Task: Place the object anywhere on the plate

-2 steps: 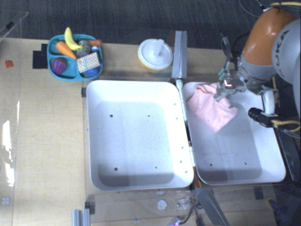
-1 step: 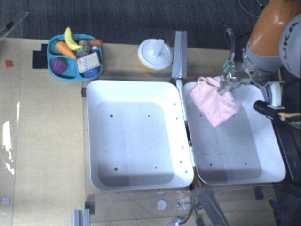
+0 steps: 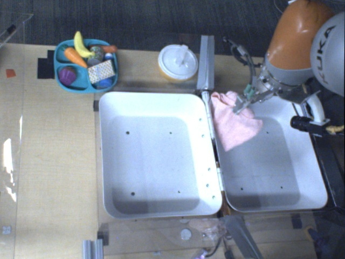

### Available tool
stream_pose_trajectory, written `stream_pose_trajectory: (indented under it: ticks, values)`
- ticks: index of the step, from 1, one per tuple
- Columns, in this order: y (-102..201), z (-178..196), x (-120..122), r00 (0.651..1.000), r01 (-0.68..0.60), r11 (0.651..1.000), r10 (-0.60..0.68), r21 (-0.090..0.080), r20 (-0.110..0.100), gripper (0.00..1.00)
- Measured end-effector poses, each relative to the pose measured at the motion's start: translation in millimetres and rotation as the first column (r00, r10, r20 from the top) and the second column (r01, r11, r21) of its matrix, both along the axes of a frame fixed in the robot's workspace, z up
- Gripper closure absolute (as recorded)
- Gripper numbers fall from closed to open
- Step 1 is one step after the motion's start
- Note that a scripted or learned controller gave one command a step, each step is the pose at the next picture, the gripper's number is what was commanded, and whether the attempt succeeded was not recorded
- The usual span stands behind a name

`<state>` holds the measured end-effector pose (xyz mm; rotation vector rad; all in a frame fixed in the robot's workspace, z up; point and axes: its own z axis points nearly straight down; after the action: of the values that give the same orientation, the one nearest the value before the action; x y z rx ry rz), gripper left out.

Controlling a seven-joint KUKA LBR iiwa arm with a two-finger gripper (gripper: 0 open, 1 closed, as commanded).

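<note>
We see two white bins side by side on the bench. The left bin fills the middle of the frame, and the right bin sits just beside it, their rims touching along a seam right of centre.

A pink cloth lies crumpled in the upper left corner of the right bin, one edge riding up against the bin wall near the seam. Its lower part spreads out onto the bin floor.

The arm comes in from the upper right of the frame, its orange band and grey body large above the right bin. The gripper points down and to the left, and its tip meets the upper right edge of the cloth. The jaws look narrow, nearly closed, right at the fabric, but we cannot tell whether any cloth is actually pinched between them; the tip is small and partly blurred against the pink.

At the upper left of the frame, on the bench beyond the bins, sits a blue divided plate holding toy food: a banana, a carrot and a purple piece among others. Between the plate and the arm, at the top centre, stands a white lidded cup, just beside the upright grey post at the bins' seam. The cloth lies well apart from the plate.
</note>
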<state>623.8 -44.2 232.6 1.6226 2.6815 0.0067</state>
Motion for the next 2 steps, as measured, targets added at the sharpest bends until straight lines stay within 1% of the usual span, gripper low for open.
stream_pose_trajectory:
  ticks: [1, 2]
  values:
    - [43, -6, -8, 0.920, -0.393, 0.920, 0.393, -0.002, -0.001, 1.00]
    - [101, 3, -12, 0.693, -0.721, 0.693, 0.721, -0.006, 0.002, 1.00]
